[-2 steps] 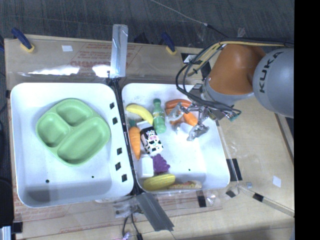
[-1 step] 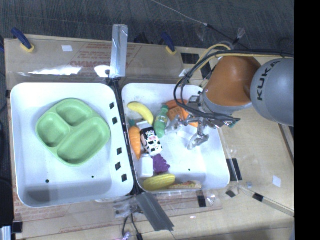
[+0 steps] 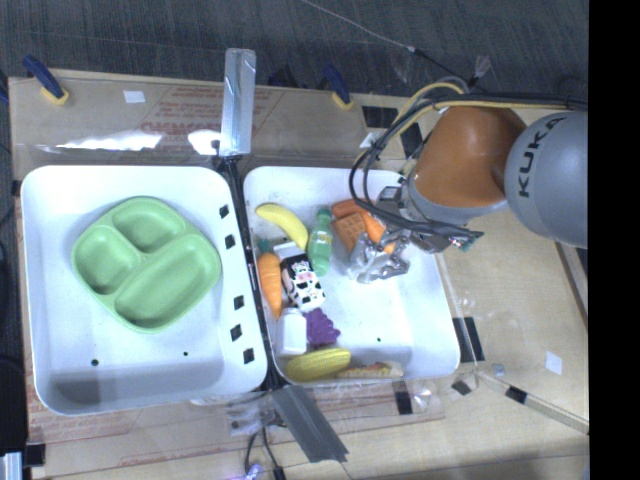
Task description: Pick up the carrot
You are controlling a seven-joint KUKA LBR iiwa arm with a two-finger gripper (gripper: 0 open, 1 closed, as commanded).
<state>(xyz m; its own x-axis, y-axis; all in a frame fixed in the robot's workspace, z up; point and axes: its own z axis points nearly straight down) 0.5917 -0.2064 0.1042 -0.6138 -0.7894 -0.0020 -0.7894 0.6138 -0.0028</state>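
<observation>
Camera view, your count: 2 white bins, the left bin (image 3: pixel 60 368) holding 1 green divided plate (image 3: pixel 146 261), the right bin (image 3: pixel 430 308) holding the clutter. There you have 1 carrot (image 3: pixel 269 280), 1 banana (image 3: pixel 283 224), 1 green bottle (image 3: pixel 320 240), 1 purple grape bunch (image 3: pixel 321 327), 1 corn cob (image 3: pixel 317 364) and 1 black-and-white spotted block (image 3: pixel 303 283). The carrot is plain orange, tapered, lying lengthwise against the right bin's left wall, just below the banana and touching the spotted block. The gripper (image 3: pixel 383 261) hangs right of centre frame, above the right bin's floor; you cannot tell its finger state.
</observation>
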